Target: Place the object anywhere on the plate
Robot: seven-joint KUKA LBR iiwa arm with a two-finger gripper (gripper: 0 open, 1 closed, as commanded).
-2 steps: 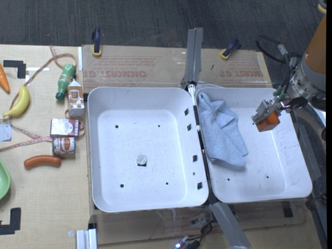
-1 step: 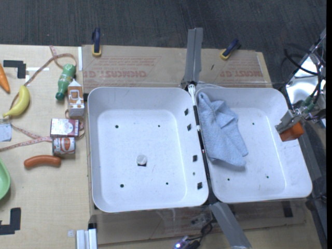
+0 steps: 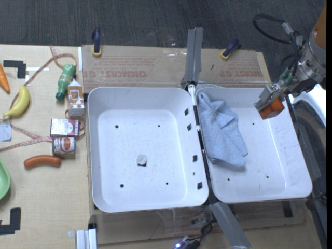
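Pincer hangs over the far right corner of the right bin, at the end of the grey arm that comes in from the right. An orange block sits right at its tip, touching it from my angle, but I cannot tell whether the pincer is spread, closed, or actually clamping that block (the grey housing covers the part I would need to see).

A crumpled blue-grey cloth lies in the same bin against the left wall, well apart from the pincer. The left bin holds a small pale round piece slightly below its middle.

The green plate shows as a sliver at the left edge of the desk, outside both bins and far from the orange block. Near it lie a red sausage, a small can and a little box just above the can. Farther back I see a small carton standing upright, a green bottle lying tilted, a banana and a carrot at the left edge.

Two yellow-and-blue clamps pinch the cardboard sheet behind the bins
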